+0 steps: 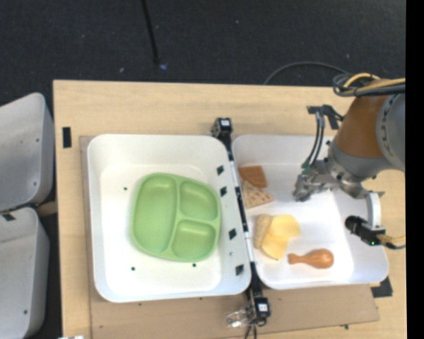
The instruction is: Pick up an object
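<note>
Camera view: green divided plate [175, 217] in left bin [99, 210]. Right bin [367, 263]: brown cracker [253, 176] at its left wall, yellow chip pile [277, 235] just below, drumstick toy [313, 258] right of pile. End effector [305, 188] above pile, nothing held; opening: can't tell.
</note>
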You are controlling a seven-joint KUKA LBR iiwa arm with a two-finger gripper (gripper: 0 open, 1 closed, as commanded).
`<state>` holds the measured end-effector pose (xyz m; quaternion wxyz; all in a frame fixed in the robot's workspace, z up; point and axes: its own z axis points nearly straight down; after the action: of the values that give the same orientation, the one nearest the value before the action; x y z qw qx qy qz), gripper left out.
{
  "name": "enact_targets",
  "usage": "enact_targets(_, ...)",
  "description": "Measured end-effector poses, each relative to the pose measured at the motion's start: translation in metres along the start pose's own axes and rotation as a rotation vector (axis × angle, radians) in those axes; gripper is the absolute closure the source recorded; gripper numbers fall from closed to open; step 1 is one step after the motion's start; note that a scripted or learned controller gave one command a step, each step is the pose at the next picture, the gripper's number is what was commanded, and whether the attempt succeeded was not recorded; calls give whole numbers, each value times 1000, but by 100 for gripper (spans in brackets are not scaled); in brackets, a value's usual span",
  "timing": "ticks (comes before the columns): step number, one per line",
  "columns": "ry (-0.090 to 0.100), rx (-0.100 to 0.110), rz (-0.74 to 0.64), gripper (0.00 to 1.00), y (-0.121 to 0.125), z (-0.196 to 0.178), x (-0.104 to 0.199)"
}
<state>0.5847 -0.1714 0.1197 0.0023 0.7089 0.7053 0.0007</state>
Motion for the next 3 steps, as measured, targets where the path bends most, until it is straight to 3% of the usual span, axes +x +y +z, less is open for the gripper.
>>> enact_targets(3, 0, -2, -9, 100, 9, -157, 13)
